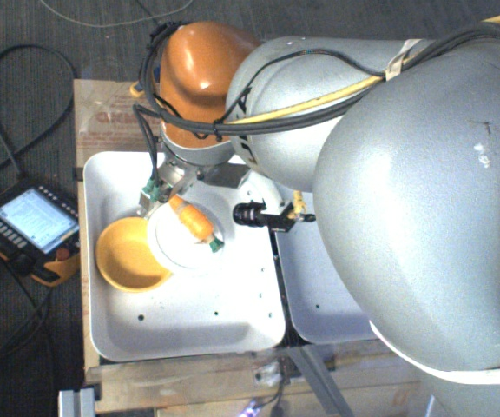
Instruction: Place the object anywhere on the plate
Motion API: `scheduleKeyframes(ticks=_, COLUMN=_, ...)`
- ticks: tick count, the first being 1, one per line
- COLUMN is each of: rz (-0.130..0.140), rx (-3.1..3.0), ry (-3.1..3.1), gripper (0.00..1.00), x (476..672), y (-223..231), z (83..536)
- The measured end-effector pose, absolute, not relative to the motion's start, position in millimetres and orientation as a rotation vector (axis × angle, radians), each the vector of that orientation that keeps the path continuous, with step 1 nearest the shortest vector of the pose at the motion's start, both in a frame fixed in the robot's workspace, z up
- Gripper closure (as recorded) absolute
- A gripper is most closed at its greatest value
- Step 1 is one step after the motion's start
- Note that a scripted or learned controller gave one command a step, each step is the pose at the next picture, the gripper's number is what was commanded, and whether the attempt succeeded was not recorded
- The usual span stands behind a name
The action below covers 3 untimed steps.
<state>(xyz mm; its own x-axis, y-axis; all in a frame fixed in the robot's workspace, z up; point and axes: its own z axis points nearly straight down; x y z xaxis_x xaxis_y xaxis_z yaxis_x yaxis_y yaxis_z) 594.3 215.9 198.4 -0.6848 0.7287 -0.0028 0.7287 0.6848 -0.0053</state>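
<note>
Two shallow white bins are sitting side by side on the bench, and the left bin (120,328) is holding all the action. A white plate (180,252) is lying near the bin's middle, and an orange carrot (193,221) with a small green tip is resting on it, slanting from the plate's eleven o'clock edge toward its three o'clock side. A yellow bowl (130,254) is sitting at nine o'clock from the plate, touching or slightly overlapping its rim.

The gripper (156,189) is hanging at about eleven o'clock from the plate, just beside the carrot's upper end; green-tipped fingers (149,188) are showing there, but whether they are spread or pinched together I cannot tell, and the carrot is not visibly sitting between them.

The grey arm (406,189) with its orange band (198,68) is covering most of the right bin (319,311). A small black fitting (254,215) is sticking out at three o'clock from the plate, near the seam between bins. A handheld pendant (29,224) with a lit screen is lying on the floor at nine o'clock from the bench, with cables looping around it.
</note>
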Motion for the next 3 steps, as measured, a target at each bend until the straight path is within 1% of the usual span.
scheduleKeyframes(ticks=1, rz=-0.010, rx=1.223, ry=2.896, gripper=1.00, x=562.3, y=226, z=174)
scheduleKeyframes(ticks=2, rz=-0.006, rx=1.224, ry=2.895, gripper=1.00, x=592.7, y=213, z=198)
scheduleKeyframes(ticks=3, rz=-0.010, rx=1.170, ry=2.918, gripper=1.00, x=583.9, y=226, z=164)
